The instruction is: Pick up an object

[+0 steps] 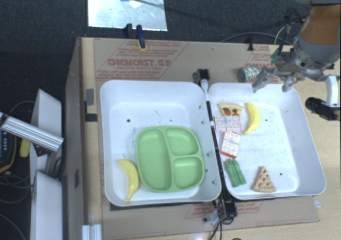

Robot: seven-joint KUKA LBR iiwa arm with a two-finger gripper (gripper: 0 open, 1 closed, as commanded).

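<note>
Reading the board under the bins first: red print "CHEMCAST GP" (139, 63) shows at the far left of the table (319, 121), repeated faintly elsewhere.

Pincer (275, 81) hangs above the far edge of the right bin (298, 143), its two fingers (261, 81) spread apart with nothing between them. I see no contact with any object. A small can (249, 73) lies on its side just left of the pincer, outside the bin; its label is too small to read.

Right bin contents: yellow banana (252, 117), pizza slice (230, 110), red-and-white packet (230, 143), green piece (234, 173), second pizza slice (264, 180) at the near side.

Left bin (114, 127): green divided tray (170, 158), another banana (129, 177) at its near left.
</note>
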